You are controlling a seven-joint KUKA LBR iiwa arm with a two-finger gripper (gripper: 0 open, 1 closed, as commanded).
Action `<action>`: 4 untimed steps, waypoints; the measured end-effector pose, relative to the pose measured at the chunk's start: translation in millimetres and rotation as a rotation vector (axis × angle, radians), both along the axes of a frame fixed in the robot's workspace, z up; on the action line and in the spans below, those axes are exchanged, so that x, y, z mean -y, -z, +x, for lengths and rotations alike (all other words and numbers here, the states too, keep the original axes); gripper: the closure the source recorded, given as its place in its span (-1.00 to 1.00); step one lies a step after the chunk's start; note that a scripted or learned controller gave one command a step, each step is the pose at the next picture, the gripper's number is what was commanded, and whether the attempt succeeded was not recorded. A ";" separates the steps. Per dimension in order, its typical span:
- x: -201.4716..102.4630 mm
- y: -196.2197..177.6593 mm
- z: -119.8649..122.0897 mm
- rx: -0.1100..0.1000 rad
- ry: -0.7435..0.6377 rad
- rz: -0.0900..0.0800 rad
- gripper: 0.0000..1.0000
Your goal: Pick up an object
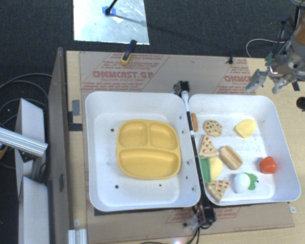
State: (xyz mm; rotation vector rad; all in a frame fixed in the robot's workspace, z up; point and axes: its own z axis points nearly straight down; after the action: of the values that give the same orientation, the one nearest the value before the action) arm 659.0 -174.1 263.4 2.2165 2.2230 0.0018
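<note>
The right bin [274, 111] holds several toy foods: a round cookie [212, 127], a yellow cheese wedge [245, 128], a hot dog [231, 157], a red tomato [267, 164], two pizza slices [207, 147], a corn cob [211, 168] and a white-and-green piece [242, 182]. My gripper [267, 83] hangs at the upper right, above the bench behind the right bin's far rim. Its fingers [253, 82] stand spread apart with nothing between them.
The left bin [99, 136] holds a yellow divided tray [148, 149]. A thin orange stick [194, 121] lies by the divider between the bins. A silver sheet [110, 14] lies on the dark floor at the top. Cables and white boxes sit at the left.
</note>
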 end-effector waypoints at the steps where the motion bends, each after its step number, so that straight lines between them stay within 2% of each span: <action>1: 34.4 93.1 -18.2 -0.007 0.005 0.001 -1.00; 2: 23.3 174.3 -20.9 -0.007 -0.001 0.002 -1.00; 3: 24.0 157.9 -17.8 0.003 -0.003 0.000 1.00; 4: 24.1 158.0 -17.8 0.003 -0.003 0.000 -1.00</action>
State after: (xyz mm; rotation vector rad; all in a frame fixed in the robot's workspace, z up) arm 641.2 -198.2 105.4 2.2115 2.2246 0.0052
